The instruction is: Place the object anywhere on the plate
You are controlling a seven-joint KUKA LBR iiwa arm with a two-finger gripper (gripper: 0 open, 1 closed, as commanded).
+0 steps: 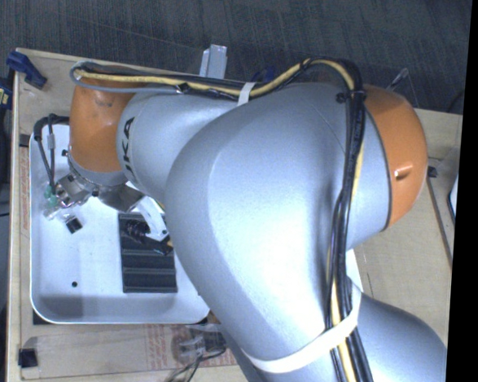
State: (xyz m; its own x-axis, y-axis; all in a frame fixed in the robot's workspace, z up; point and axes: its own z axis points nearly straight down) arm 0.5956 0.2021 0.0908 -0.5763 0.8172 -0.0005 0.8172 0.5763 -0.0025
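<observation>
White bin (92,308), small black piece (73,224) inside

The pale wooden bench (72,354) carried a shallow white bin (76,301) on its left half, set flat on the boards. Beyond the bin's far left corner a blue clamp (23,65) gripped the bench edge. Just off the bin's near left corner sat a small black block (26,357), and a reddish printed patch (159,344) showed along the bin's near side.

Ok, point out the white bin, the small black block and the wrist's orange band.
white bin (91,259): camera view, bare floor.
small black block (74,224): camera view, top face.
orange band (96,131): camera view, curved side.
</observation>
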